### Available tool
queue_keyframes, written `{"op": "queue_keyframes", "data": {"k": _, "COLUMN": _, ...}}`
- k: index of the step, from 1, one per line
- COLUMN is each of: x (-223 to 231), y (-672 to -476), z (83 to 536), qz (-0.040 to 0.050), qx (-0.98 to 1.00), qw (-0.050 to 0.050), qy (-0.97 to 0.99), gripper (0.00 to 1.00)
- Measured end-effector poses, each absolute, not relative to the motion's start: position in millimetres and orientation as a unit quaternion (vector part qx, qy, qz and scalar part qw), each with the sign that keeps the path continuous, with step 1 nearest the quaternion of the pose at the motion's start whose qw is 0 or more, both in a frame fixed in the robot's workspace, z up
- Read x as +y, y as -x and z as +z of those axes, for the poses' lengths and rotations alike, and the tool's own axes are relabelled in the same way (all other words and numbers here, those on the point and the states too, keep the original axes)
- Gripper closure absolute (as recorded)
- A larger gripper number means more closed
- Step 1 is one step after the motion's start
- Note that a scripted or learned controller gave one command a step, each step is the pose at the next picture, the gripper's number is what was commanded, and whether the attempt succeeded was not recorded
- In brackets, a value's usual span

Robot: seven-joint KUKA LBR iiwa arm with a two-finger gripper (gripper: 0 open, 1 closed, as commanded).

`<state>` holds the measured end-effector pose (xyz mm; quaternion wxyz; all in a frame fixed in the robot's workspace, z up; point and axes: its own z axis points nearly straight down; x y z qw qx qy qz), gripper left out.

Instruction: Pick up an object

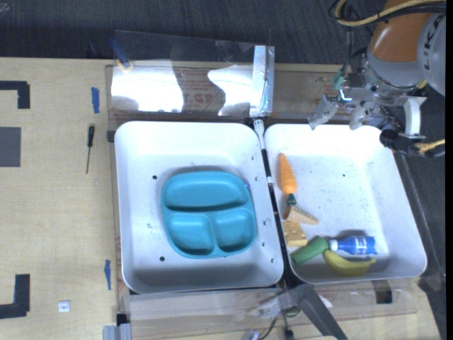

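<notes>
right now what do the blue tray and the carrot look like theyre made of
Blue tray: likely moulded plastic, smooth with a soft sheen on its three compartments. Carrot: probably toy plastic, given its even orange colour and smooth surface, though a real one can't be ruled out.

Two shallow white bins sit side by side on the desk (49,211); the left bin (134,154) holds a blue divided tray (207,212), lying flat near its middle; the right bin (375,183) holds an orange carrot (287,174) by its left wall, tan wedge pieces (297,222) just below it, and a cluster near the front edge: a green item (309,251), a yellow banana (347,262) and a blue-and-white bottle (354,245), touching one another; the arm's jaws (340,112) hover over the right bin's back rim, holding nothing.
</notes>
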<state>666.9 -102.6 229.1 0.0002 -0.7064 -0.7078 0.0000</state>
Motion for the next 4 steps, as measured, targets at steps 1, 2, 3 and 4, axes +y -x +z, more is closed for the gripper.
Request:
{"op": "queue_keyframes", "data": {"k": 1, "x": -144, "y": -596.2, "z": 94, "qz": 0.0009, "qx": -0.740, "qw": 0.001, "qy": 0.673, "gripper": 0.00}}
{"op": "queue_keyframes", "data": {"k": 2, "x": -110, "y": -592.7, "z": 87, "qz": -0.0016, "qx": -0.633, "qw": -0.001, "qy": 0.774, "gripper": 0.00}}
{"op": "queue_keyframes", "data": {"k": 3, "x": -93, "y": -622.2, "z": 87, "qz": -0.0013, "qx": -0.679, "qw": -0.003, "qy": 0.734, "gripper": 0.00}}
{"op": "queue_keyframes", "data": {"k": 4, "x": -94, "y": -622.7, "z": 87, "qz": -0.0019, "qx": -0.539, "qw": -0.002, "qy": 0.842, "gripper": 0.00}}
